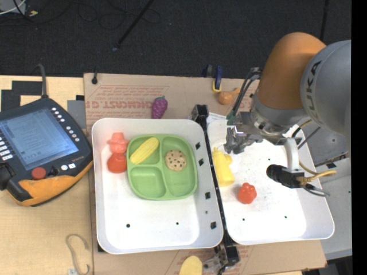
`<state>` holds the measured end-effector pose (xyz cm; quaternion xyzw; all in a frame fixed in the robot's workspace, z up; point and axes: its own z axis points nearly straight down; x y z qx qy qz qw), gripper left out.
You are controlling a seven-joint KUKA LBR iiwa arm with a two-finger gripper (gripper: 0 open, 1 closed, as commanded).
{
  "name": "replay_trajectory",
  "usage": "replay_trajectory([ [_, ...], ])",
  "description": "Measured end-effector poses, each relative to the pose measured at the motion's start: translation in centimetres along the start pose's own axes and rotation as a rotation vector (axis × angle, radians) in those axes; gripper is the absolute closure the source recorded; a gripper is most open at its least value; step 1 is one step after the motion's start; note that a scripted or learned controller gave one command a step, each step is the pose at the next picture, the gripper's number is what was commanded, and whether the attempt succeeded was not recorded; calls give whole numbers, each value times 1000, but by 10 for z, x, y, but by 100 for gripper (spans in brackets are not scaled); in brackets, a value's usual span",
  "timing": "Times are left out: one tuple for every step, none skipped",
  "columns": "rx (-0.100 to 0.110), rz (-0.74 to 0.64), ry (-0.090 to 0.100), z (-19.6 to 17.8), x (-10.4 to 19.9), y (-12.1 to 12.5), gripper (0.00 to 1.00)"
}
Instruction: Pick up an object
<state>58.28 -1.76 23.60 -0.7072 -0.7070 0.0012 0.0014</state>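
A: Yellow plastic, that's what sits nearest the gripper (234, 144): a yellow bottle (222, 166) lying in the right bin (287, 225), hard against the divider at centre frame.

B: Is anything held?

A: No. Nothing sits between the fingers; whether they are spread or closed I cannot tell from this slant.

B: What might spoil a pick?

A: I'd judge the bottle's spot beside the bin wall the main trouble: one finger could land on the rim and the bottle squirt aside. The red pepper (247, 193), lower centre-right, is round and may roll.

B: And the left bin (149, 234)?

A: Green tray (162, 167) with corn (143, 149) and cookie (175, 160), well apart.
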Motion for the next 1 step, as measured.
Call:
replay_trajectory([
  [0, 0, -1, 8, -2, -8, 100],
])
